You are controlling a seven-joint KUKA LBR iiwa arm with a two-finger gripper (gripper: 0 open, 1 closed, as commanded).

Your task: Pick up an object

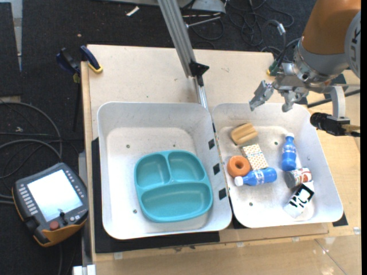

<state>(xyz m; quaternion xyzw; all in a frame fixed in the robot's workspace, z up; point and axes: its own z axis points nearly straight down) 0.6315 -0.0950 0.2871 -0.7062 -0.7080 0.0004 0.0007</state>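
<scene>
White plastic makes up both shallow bins on the tabletop (143, 67), and we take them in turn. At nine o'clock from the bench's middle sits the left bin (114, 125), which holds a teal divided tray (172, 185) with three compartments, lying flat toward the bin's lower right. At three o'clock sits the right bin (327, 171), where all the loose objects lie. Near its upper left we see a tan bread-like block (243, 133); just below it, at six o'clock, lies a patterned snack packet (254, 156), and touching that packet's lower left is an orange doughnut-shaped ring (238, 166). A blue bottle (259, 177) lies on its side at four o'clock from the ring, its white cap pointing left. A second blue bottle (288, 153) lies lengthwise further right, cap toward the bottom. Below that bottle we make out a small red and white can (299, 176), and at six o'clock from the can a black and white carton (300, 200) near the bin's lower right corner. Our arm's hand (274, 98) hangs over the right bin's upper edge, at twelve o'clock from the objects and well apart from them, its two fingers (259, 96) spread with nothing between them.
</scene>
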